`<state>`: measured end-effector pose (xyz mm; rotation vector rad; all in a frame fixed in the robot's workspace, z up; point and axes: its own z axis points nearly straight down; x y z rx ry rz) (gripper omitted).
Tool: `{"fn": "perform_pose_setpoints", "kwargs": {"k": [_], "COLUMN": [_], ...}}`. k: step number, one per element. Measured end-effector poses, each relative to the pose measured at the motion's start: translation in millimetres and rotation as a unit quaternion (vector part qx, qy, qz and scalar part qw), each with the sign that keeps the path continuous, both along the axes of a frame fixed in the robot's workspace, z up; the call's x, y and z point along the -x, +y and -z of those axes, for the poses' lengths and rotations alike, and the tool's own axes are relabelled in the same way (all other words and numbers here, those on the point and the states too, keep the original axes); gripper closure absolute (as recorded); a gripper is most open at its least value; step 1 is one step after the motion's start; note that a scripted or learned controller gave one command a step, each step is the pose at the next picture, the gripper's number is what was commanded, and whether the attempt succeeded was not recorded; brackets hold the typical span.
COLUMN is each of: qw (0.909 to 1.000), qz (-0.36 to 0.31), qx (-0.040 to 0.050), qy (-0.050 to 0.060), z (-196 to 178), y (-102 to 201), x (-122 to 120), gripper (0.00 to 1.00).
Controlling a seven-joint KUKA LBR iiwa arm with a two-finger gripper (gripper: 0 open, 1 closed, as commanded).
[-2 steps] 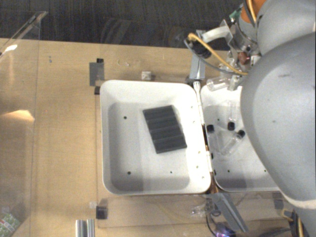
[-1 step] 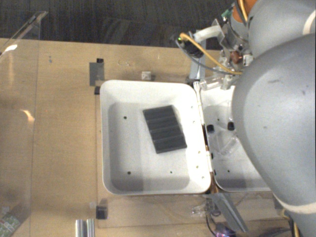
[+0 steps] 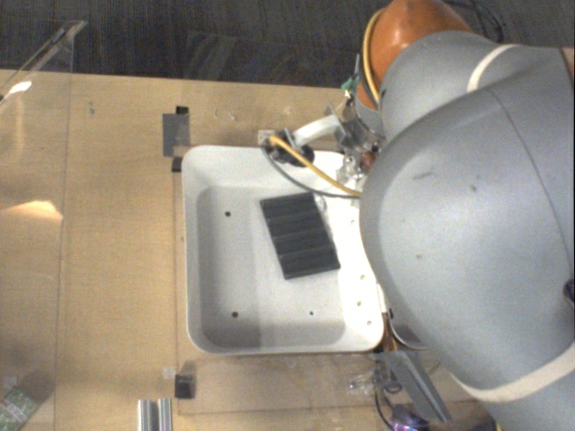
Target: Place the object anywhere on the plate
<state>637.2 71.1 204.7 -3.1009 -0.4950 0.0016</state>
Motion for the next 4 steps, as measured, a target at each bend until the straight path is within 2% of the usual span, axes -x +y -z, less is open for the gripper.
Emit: {"fn": "perform_pose_setpoints", "kwargs": {"k": [1,2,3,4], "qw": [0.9984,0.9985,0.9985,0.9985], "qz": [0.057,0.054,0.056,0.055], "qx": [-0.0004,-0.0004,-0.0002,-0.001], "qy": [-0.002,-0.002,-0.002,-0.002], "z": [-55.6,-67.1,-67.2,-78.3], "y": [7.2,65.9,64.7,64.8], "x": [16.7,57.2,56.9,55.6], "gripper": [1.0,1.0,0.0,1.0]}}
